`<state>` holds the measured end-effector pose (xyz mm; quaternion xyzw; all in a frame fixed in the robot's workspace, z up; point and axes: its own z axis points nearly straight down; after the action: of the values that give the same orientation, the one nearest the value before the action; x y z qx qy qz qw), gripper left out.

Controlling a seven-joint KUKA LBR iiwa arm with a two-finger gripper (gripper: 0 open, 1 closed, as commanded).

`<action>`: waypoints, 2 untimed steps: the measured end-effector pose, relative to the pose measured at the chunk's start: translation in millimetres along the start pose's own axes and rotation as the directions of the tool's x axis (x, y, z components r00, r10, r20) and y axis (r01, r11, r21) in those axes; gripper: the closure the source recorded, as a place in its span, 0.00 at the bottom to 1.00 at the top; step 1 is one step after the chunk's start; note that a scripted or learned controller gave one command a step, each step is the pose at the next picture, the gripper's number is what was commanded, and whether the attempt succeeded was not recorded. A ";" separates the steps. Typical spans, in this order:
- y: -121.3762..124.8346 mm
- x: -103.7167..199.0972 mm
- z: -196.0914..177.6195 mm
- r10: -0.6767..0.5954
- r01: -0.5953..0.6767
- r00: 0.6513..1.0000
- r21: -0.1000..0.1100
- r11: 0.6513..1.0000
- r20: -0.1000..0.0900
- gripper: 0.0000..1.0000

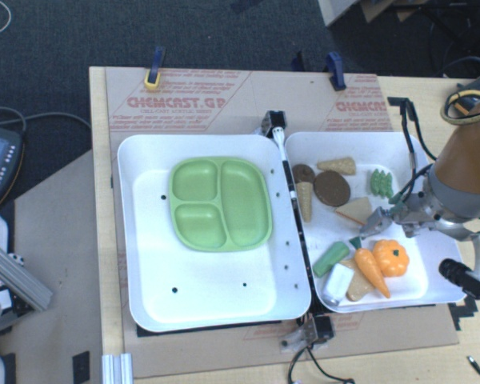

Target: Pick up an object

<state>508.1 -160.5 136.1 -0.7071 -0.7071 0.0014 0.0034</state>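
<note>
- I see the arm (464, 166) reaching in from the right, its tool (382, 222) low over the right bin (400, 144); I cannot tell how the tool stands.
- The nearest candidates lie just below it: an orange pepper (392, 258) touching a carrot (371, 271), both at the bin's near side.
- Crowding them on the left are a green piece (332, 257) and a white block (337, 281), with a tan piece (358, 288) tucked under the carrot.
- Farther back I see a brown disc (332, 188), a pale wedge (354, 211), a tan cone (305, 200), a bread-like piece (337, 166) and a green ridged item (381, 182).
- The left bin (144, 262) holds a green divided tray (221, 203), well apart from the tool.
- Both bins sit on a cardboard-covered surface (112, 118), clamped at the back edge.
</note>
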 end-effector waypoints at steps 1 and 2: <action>-1.1 0.8 53.4 0.000 0.000 1.000 0.001 1.000 0.000 0.00; 0.4 -0.4 39.7 0.002 -0.002 1.000 -0.007 1.000 0.004 1.00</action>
<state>508.2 -160.9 96.4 -0.7079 -0.7063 0.0001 -0.0004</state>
